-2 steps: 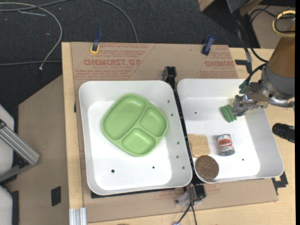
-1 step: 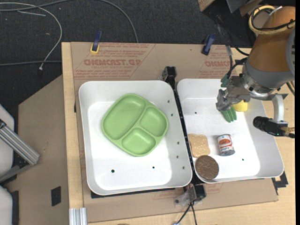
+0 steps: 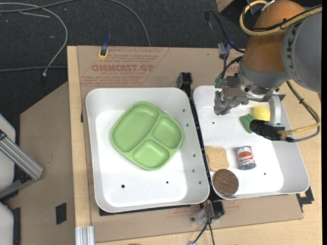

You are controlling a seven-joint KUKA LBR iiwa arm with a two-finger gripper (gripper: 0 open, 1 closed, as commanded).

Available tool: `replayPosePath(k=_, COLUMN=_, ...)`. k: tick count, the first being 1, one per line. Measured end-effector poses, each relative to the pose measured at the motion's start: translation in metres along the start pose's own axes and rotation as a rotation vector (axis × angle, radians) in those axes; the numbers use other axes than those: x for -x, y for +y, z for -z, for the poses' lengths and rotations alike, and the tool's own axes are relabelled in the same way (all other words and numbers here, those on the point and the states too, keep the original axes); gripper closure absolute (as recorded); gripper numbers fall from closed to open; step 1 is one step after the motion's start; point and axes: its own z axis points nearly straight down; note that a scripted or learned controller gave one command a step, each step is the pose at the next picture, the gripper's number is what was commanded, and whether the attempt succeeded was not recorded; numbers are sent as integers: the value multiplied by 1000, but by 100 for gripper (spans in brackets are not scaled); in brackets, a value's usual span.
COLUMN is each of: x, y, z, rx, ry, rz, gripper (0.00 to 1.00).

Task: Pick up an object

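In the right bin (image 3: 286, 180) lie a small can with a red label (image 3: 246, 157), a tan slice of bread (image 3: 217, 157), a round brown cookie-like disc (image 3: 225, 181), and a yellow and green object (image 3: 257, 117) partly hidden by the arm. My gripper (image 3: 224, 106) hangs over the back left part of this bin, above bare white floor. It stands left of the yellow and green object and behind the bread. Nothing shows between its fingers.
The left bin (image 3: 102, 177) holds a green divided plate (image 3: 147, 135). A black clamp (image 3: 184, 80) sits at the back between the bins. Black cable (image 3: 276, 132) loops from the arm over the right bin. Cardboard lies under both bins.
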Motion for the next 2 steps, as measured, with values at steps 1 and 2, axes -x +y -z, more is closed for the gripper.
replayPosePath(k=1, x=-53, y=30, z=7, rx=2, ry=0, rz=0, gripper=100)
replayPosePath(k=2, x=-104, y=65, z=7, rx=2, ry=1, rz=-1, gripper=100)
